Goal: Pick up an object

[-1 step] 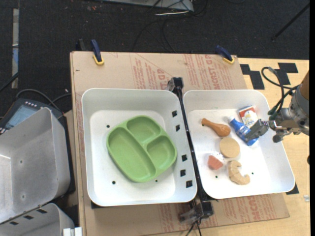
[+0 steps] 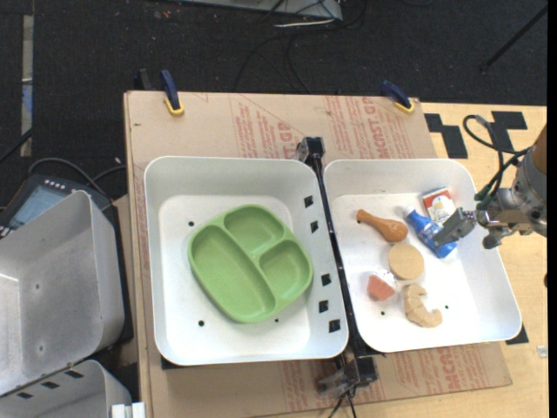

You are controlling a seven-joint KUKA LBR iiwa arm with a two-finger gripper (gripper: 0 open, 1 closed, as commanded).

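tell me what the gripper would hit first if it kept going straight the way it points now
Probably the blue and white packet. The gripper reaches in from the right edge of the right bin, pointing left, right at the packet's edge. Height is hard to judge from above, so it might pass over.

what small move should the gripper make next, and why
Probably lower a little onto the blue packet. The gripper sits at that packet's right edge in the right bin, with nothing visibly held, and the other items lie further left.
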